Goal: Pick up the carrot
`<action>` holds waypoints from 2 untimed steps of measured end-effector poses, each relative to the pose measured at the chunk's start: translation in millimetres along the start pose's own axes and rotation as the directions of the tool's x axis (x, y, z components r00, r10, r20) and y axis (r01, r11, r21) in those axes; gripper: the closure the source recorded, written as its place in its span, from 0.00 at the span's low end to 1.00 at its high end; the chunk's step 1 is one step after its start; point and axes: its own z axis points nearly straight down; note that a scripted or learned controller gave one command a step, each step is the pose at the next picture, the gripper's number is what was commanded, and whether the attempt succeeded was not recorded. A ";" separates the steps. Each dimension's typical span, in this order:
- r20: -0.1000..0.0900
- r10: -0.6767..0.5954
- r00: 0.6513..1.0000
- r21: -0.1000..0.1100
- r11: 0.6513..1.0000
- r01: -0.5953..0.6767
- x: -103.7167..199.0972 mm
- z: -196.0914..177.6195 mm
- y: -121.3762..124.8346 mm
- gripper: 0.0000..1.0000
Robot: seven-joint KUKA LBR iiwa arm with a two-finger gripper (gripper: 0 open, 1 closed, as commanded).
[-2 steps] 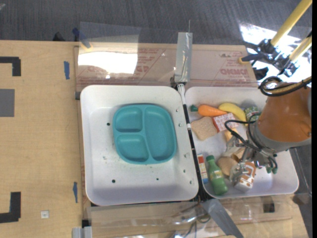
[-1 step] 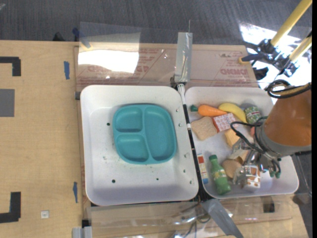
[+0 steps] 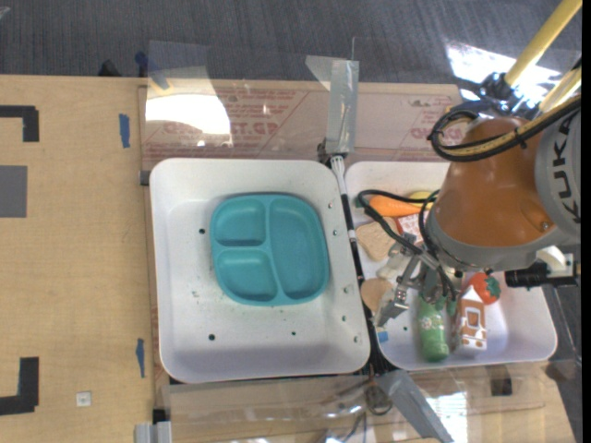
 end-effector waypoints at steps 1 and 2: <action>-0.006 -0.579 0.815 -0.001 0.815 0.579 14.2 2.1 33.4 1.00; -0.006 -0.579 0.815 0.000 0.815 0.579 14.1 2.1 33.2 0.00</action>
